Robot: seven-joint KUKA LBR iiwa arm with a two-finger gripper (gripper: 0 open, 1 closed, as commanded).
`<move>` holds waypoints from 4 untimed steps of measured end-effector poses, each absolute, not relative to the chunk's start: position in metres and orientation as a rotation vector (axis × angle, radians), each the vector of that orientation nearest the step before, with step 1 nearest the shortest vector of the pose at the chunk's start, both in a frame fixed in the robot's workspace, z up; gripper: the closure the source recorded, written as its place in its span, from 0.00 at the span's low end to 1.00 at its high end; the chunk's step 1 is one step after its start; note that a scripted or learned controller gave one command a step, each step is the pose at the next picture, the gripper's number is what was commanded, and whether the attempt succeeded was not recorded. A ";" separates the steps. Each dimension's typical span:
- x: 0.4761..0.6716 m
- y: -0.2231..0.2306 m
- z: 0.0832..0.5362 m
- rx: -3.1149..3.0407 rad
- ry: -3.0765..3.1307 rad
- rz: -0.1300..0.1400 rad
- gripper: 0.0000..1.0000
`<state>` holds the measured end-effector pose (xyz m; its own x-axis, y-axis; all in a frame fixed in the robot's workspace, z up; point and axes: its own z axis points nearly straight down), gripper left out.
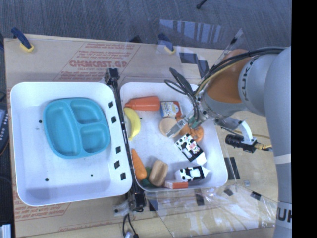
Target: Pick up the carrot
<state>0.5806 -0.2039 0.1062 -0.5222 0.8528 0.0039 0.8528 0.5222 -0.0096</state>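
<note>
The carrot [138, 164], orange and tapered with a bit of green at its lower end, lies along the left wall of the right bin [214, 148], near the front. My gripper [184, 126] is low in the middle right of that bin, well to the carrot's right and farther back. It hangs over a beige round piece [166, 126] and a small orange item [196, 133]. The wrist hides what lies right beneath it. Nothing touches the carrot except the bread-like piece [158, 171] beside it.
Also in the right bin are a long orange-red piece [143, 103] at the back, a banana [132, 123], a small box [170, 108], two cow-print cartons [188, 146] [193, 173] and a red-white bit [176, 185]. The left bin [29, 182] holds a blue divided plate [77, 127].
</note>
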 end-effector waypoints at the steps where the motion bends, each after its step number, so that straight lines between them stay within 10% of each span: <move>1: 0.583 -0.202 0.118 -1.518 -2.744 0.009 1.00; 3: 0.547 -0.141 0.222 -2.218 -2.221 0.004 1.00; 4: 0.527 -0.185 0.307 -1.918 -2.492 0.006 1.00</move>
<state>0.5269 -0.1849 0.3068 -0.2563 0.9666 -0.0047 0.9666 0.2563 -0.0012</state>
